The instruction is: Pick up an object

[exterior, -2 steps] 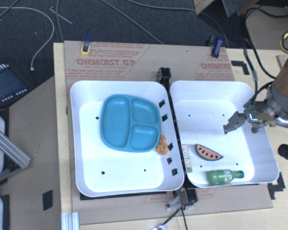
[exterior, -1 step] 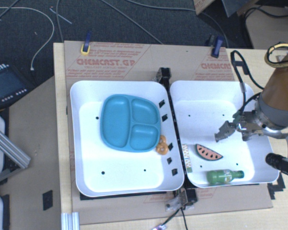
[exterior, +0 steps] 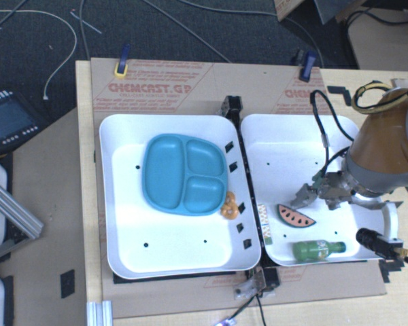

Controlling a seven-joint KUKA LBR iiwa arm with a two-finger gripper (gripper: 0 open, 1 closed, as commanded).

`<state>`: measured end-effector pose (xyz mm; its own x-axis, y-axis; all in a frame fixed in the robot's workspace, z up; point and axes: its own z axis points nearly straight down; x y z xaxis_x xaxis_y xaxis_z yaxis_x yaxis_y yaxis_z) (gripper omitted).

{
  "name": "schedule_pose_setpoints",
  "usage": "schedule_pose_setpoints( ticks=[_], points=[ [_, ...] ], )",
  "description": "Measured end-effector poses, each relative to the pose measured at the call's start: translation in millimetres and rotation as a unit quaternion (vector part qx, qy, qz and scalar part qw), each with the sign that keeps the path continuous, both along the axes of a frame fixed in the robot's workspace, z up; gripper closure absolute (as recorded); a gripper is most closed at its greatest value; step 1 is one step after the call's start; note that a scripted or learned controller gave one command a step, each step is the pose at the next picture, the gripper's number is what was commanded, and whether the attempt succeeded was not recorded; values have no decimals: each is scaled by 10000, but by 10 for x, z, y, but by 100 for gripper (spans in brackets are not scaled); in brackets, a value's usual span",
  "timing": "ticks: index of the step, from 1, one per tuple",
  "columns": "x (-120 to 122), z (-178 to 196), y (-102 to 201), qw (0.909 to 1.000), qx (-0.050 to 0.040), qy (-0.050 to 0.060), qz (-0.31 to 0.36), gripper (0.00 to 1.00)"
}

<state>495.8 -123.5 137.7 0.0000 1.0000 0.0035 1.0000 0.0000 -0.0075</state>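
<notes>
Gripper (exterior: 311, 194) sits low in the right bin (exterior: 285, 131), can't tell its state, watermelon slice (exterior: 296, 216) just at its 5 o'clock, so I'd center over the slice before dropping straight down.

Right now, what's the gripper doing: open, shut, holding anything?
Gripper: cannot be told; it sits over the right bin, just above the watermelon slice.
</notes>
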Motion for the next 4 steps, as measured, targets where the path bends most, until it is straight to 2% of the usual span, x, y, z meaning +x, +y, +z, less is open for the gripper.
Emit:
schedule_pose_setpoints(
  ticks=[1, 2, 3, 4],
  points=[
    [10, -511, 14, 10000, -2, -31, 7, 0],
    [4, -392, 5, 10000, -8, -36, -4, 100],
    [-73, 94, -40, 10000, -22, -53, -5, 100],
    [-26, 636, 61, 10000, -22, -69, 12, 100]
  ],
)
